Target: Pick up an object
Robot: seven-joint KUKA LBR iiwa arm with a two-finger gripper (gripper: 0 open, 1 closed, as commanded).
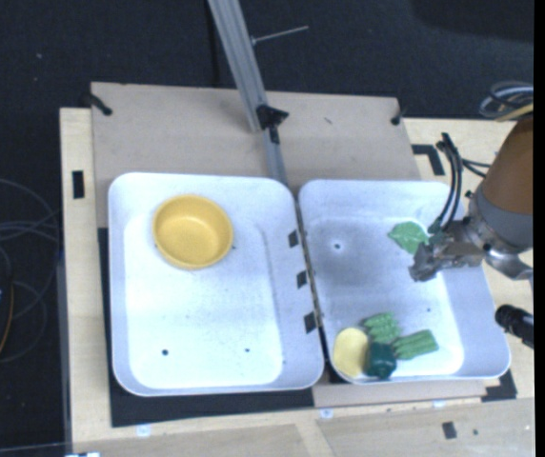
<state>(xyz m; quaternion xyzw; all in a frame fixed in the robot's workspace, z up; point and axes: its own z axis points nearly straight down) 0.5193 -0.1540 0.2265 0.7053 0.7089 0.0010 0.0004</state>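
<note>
My gripper (427, 260) hangs over the right bin (349, 274), near its right side, on the arm that comes in from the right. A light green flat object (407, 235) lies just up and left of the gripper, close beside it. At the bin's front edge lies a cluster: a yellow round piece (350, 350), a dark teal piece (380, 360) and green leafy or bumpy pieces (401, 336). A yellow bowl (192, 231) sits upright in the left bin's (206, 331) far left part.
A grey metal pole (239, 50) slants up from the back between the bins. Black cables (452, 174) hang by the arm at the right. A tan board (244, 131) lies under the bins.
</note>
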